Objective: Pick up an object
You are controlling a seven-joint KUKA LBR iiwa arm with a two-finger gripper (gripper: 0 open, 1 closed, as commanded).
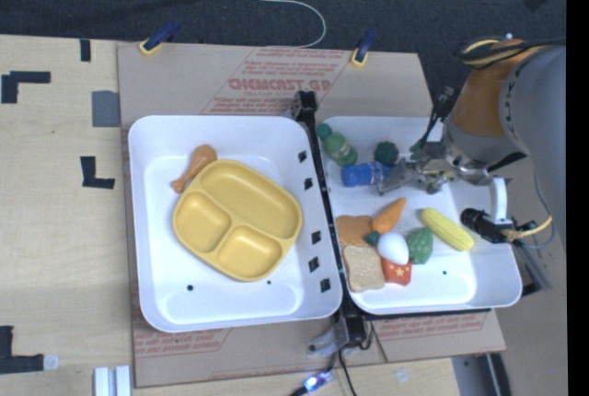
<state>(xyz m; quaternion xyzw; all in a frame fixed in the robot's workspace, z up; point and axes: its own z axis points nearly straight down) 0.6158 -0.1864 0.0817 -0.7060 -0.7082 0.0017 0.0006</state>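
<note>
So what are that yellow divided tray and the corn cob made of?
The yellow divided tray looks like moulded plastic: smooth, one even colour, soft sheen. The corn cob seems to be toy plastic too, evenly yellow and slightly glossy, though the view is too coarse to be sure.

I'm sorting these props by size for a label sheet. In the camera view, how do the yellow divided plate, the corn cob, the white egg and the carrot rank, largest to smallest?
1. yellow divided plate, by far
2. corn cob
3. carrot and white egg look too alike to rank

Red printed lettering runs across the flat brown cardboard sheet [276, 81] beneath the two bins, seen upside down and too blurred to read; no other legible text or number appears.
</note>
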